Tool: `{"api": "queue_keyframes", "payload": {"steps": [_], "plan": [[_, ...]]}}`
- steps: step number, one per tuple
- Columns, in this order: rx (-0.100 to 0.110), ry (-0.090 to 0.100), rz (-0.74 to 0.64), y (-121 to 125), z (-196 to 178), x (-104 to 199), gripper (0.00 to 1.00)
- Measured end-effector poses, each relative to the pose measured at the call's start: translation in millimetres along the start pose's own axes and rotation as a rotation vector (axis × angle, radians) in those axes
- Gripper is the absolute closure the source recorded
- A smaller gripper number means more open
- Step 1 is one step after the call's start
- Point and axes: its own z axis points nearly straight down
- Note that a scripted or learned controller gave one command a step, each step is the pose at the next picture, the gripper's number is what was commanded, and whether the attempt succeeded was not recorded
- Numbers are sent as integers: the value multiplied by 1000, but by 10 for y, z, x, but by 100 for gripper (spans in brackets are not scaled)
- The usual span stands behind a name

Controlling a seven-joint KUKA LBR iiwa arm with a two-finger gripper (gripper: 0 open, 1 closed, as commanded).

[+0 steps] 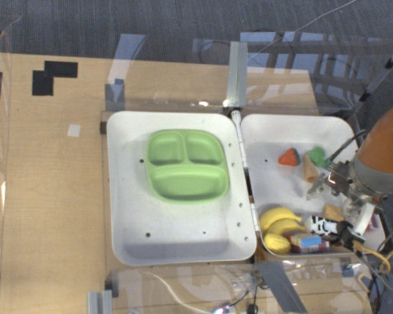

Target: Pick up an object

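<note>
Camera view is taken up by two shallow white bins set side by side on a pale wooden bench. A green divided plate point(187, 165) is held in the left bin point(128, 241). In the right bin point(275, 129) a red strawberry point(289, 157), a green piece point(316, 155), yellow bananas point(281, 227) and a small box point(310, 243) are seen. The gripper point(327, 183) is placed low over the right bin's right side; whether the claw is wide or narrow cannot be told. Dark carpet is seen beyond.

In the right bin point(275, 136), two yellow bananas point(280, 227) lie at its near edge; a red strawberry point(289, 157) and a green toy point(316, 155) sit farther back.
</note>
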Motion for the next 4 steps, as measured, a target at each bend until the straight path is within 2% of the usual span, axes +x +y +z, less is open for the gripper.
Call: {"api": "queue_keyframes", "payload": {"steps": [1,2,3,4], "plan": [[1,1,167,-329,-581,417,0],[2,0,607,-309,1,657,0],[1,0,163,93,-594,711,0],[-10,4,-232,266,150,348,0]]}}
